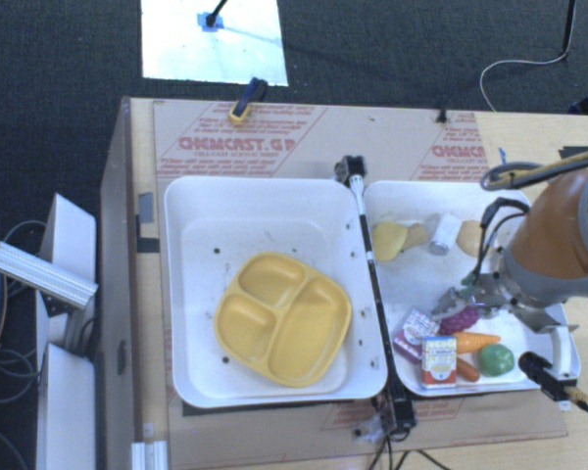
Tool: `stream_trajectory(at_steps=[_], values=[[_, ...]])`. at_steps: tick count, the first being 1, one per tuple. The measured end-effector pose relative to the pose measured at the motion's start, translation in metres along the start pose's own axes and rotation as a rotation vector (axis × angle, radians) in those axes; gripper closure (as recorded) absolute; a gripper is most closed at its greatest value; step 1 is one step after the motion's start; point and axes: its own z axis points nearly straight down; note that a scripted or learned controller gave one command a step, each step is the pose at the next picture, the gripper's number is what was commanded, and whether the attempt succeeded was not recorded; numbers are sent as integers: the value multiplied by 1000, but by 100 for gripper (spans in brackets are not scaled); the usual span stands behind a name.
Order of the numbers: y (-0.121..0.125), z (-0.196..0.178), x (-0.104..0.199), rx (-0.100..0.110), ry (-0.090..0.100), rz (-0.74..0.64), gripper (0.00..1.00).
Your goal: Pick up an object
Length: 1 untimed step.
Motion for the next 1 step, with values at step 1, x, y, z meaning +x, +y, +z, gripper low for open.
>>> stream_trajectory(at_steps=[1], values=[[2, -12, 0, -7, -1, -1, 100]])
